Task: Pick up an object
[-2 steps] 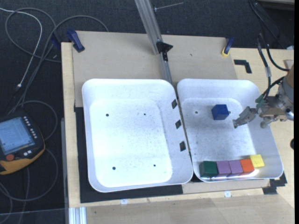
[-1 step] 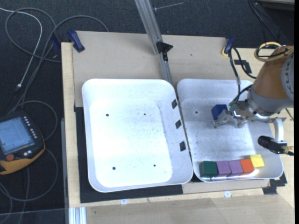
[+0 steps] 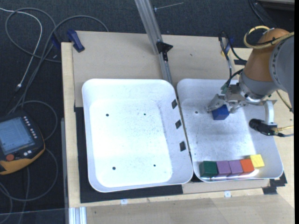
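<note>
Where the gripper (image 3: 221,107) reaches over the right bin (image 3: 205,139), a blue block (image 3: 220,112) sits right at its tip, in the upper middle part of that bin. The metal fingers (image 3: 216,101) stand on either side of the block's top, closed in against it, so the block appears to be held between them; whether it is lifted off the bin floor or resting on it cannot be told from this slanted view. Behind the gripper, the grey arm (image 3: 280,64) with its orange band (image 3: 261,55) comes in from the right, bent over the bin's upper right corner.

Along the near edge of the same bin, well apart from the blue block, lies a row of blocks touching one another: a green block (image 3: 209,168), a purple block (image 3: 225,167), an orange block (image 3: 246,164) and a yellow block (image 3: 257,160). The left bin (image 3: 126,134) lies just beside the right one, with black clips (image 3: 178,124) at the seam. A metal pole (image 3: 149,27) slants up from between the bins. On the floor at far left rests a control pendant (image 3: 18,141) with its cables.
</note>
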Available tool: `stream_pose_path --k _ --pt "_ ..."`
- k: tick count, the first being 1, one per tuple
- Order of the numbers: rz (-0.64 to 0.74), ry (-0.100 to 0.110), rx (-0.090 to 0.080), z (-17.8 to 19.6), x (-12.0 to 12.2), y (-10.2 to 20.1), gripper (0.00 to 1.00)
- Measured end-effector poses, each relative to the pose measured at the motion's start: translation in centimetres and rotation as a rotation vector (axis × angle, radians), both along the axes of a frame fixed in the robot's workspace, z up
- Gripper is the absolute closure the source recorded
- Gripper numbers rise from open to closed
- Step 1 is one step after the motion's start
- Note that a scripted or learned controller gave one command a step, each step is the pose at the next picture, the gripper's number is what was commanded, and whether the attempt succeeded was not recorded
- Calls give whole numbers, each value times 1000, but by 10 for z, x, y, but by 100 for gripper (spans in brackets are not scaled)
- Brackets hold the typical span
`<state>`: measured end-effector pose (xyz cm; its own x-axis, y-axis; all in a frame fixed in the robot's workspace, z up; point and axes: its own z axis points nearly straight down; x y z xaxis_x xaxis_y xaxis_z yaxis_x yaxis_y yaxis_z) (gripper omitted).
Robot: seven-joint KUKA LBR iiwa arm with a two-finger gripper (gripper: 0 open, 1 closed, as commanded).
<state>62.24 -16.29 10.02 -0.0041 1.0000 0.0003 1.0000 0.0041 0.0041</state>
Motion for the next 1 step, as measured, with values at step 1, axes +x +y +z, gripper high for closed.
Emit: stream_pose_path --k 1 --pt "-1 1 -1 11 -1 -2 100"
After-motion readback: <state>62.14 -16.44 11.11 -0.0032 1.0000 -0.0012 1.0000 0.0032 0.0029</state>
